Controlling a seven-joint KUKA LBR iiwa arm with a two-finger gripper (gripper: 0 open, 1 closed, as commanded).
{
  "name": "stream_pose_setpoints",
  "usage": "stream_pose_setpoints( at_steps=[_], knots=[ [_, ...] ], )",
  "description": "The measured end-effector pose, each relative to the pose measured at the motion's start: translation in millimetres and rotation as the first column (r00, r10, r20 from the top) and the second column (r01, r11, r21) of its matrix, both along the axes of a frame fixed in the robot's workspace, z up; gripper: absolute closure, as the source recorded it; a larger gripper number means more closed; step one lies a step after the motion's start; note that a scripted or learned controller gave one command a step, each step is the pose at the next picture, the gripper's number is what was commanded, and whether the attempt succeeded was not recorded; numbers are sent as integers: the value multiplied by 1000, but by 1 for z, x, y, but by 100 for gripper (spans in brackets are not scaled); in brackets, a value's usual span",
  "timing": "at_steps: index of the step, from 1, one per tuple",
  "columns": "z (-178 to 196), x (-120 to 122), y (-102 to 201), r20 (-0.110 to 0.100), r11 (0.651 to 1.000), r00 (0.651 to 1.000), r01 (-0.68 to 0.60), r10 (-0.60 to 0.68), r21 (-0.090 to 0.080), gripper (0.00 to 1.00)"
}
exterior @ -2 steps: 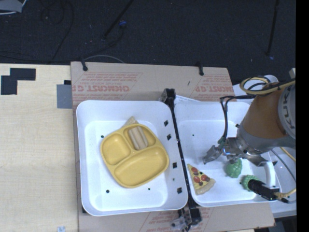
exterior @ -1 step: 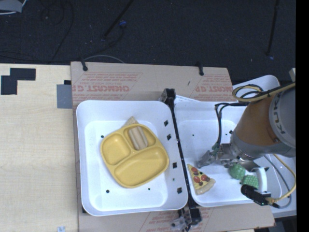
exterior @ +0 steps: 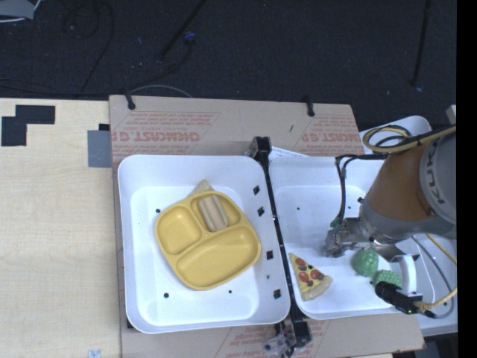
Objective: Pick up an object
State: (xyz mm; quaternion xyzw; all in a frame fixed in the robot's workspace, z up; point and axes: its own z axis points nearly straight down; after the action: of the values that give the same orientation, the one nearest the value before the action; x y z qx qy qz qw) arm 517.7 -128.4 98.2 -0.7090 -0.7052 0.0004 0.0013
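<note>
Pizza slice (exterior: pixel 308 276) near right bin's (exterior: pixel 313 200) front edge.

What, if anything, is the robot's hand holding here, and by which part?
It cannot be told. The hand sits low in the right white bin, beside the toy pizza slice and green round toy, touching neither visibly.

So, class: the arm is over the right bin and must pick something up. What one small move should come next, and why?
Probably a short shift toward the green toy, then a descent onto it. The gripper sits low in the right bin, with the toy just beside it and the pizza slice a little farther off, toward the bin's front edge. Nothing is visibly between its fingers, so the nearest object seems the best target.
</note>
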Motion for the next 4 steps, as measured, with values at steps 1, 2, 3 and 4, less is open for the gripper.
stream_pose_setpoints(
  at_steps=[1,2,3,4],
  knots=[
    [46,-9,-2,2,1000,1000,-1,1,-1,100],
    [108,-12,2,4,1000,1000,-7,7,-1,100],
    [154,-4,-2,1,1000,1000,-7,7,-1,100],
    [138,1,51,-2,1000,1000,-10,10,1,100]
  ],
)
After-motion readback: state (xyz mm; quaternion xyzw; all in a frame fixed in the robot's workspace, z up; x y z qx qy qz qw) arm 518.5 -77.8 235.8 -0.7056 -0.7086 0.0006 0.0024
